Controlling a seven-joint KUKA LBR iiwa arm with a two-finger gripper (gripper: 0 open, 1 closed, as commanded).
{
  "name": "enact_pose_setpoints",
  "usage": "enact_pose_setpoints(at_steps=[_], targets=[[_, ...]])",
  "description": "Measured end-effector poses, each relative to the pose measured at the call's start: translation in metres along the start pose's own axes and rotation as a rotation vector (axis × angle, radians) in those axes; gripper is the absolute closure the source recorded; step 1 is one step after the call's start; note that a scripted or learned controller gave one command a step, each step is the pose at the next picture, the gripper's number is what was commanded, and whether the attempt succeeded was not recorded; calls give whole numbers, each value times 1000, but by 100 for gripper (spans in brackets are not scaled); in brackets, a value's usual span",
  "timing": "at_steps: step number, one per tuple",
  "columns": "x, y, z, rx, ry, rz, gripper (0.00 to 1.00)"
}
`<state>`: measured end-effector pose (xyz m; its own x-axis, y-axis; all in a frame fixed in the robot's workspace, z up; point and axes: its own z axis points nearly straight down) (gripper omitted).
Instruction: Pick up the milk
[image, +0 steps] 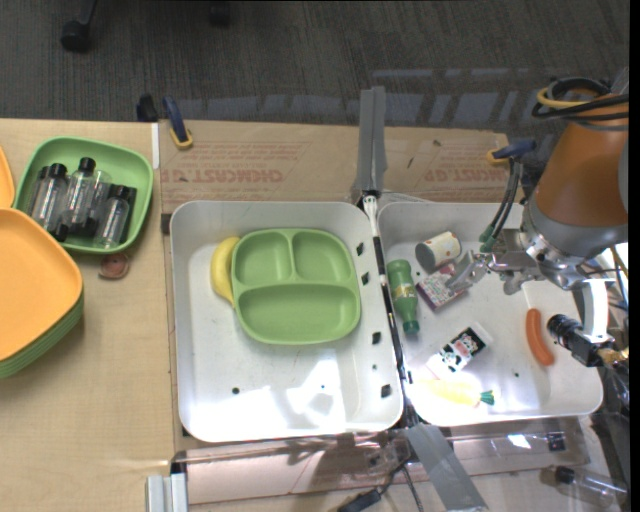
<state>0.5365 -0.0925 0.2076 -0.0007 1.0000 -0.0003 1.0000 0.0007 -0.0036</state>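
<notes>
Bright, even light from overhead, I think; shadows under things are short and soft. Glare patch on the left bin (200, 300) floor near its front edge, and sheen on the plastic below both bins. My arm (585, 180) is soft, slightly blurred at the right edge. Centre is sharp enough; small labels stay unreadable. Floor up top is dim.

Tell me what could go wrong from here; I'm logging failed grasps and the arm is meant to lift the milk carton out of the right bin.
1. The gripper sits over the small pink packet, not the milk carton, so it may close on the wrong item.
2. The carton lies flat and slanted, so the grasp may slip.
3. A yellow item lies right beside the carton and could be nudged or caught along with it.
</notes>
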Motion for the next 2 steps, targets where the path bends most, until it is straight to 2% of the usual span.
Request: enact_pose_setpoints(at_steps=[1,2], targets=[[-23,-34,117,-1,1,9,0],[-7,34,116,-2,-1,-68,0]])
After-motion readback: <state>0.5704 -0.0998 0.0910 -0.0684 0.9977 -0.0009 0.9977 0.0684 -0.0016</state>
